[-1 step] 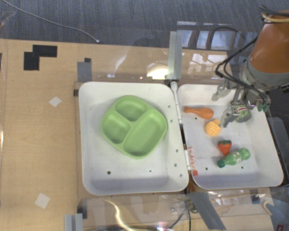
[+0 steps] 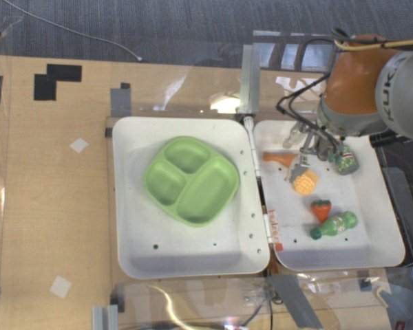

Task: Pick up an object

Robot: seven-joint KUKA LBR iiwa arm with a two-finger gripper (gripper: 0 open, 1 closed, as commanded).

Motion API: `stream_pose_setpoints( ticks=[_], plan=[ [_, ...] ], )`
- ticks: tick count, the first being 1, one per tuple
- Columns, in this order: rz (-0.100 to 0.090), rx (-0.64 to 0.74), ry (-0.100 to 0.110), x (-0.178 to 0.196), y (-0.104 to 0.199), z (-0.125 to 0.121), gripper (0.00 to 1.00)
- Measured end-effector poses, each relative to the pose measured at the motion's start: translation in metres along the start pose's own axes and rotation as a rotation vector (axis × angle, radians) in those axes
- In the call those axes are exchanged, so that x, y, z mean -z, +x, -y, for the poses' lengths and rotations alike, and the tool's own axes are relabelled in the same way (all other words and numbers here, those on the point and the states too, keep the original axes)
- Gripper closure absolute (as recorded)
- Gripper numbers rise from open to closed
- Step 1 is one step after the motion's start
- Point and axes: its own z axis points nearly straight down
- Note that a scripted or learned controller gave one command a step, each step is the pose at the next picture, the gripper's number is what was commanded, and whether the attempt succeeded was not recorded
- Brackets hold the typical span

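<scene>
Right bin [image 2: 372, 249]: tool [image 2: 304, 162] is lowered just above the corn [image 2: 304, 181]; whether it is released or clenched cannot be told. Carrot [image 2: 281, 159] is seen beside it, strawberry [image 2: 321, 210] and green bottle [image 2: 334, 225] nearer. Left bin [image 2: 134, 246]: green plate [image 2: 191, 180] is held.

**Inspector:** Report the arm's position.

**Assistant:** The arm [image 2: 399, 81] enters from the right of the camera view, in the upper right corner. Its grey casing carries an orange band [image 2: 354, 81] above the wrist. Black cables loop along the left side of the wrist.

**Inspector:** And the claw?

**Assistant:** The claw [image 2: 304, 162] hangs below the wrist, pointing downward and slightly leftward, low over the counter.

**Inspector:** State of the claw's grip?

**Assistant:** It cannot be determined from this angle; the metal parts overlap and blur.
</scene>
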Motion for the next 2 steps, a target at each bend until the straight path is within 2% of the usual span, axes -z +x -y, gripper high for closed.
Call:
stream_pose_setpoints(
  ticks=[1,2],
  plan=[
    [0.003,-0.239,0.001,-0.041,-0.017,0.014,0.00],
    [0.023,-0.232,-0.002,-0.025,-0.022,0.012,1.00]
  ],
)
